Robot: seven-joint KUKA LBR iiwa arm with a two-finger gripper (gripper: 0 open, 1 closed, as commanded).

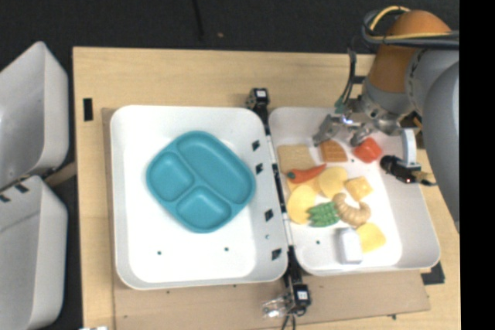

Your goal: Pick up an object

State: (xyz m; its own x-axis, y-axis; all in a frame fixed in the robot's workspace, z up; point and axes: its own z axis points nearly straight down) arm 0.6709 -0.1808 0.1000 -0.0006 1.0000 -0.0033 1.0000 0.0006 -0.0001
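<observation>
My gripper (341, 133) hangs over the back of the right bin (402, 243), its fingers spread apart above an orange-tan block (333, 152). A red piece (368, 150) lies just to its right. Below them lie a tan bread slice (292, 157), an orange carrot (306, 174), pale yellow rounds (333, 182), a green piece (324, 214), a curled tan piece (352, 211), a yellow cube (372, 237) and a white block (349, 246). Nothing sits between the fingers.
The left bin (139, 259) holds a blue divided plate (200, 180). The two bins meet along a hinged seam with black clips (272, 189). Wooden bench (93, 166) surrounds the bins, and grey cushions stand at far left.
</observation>
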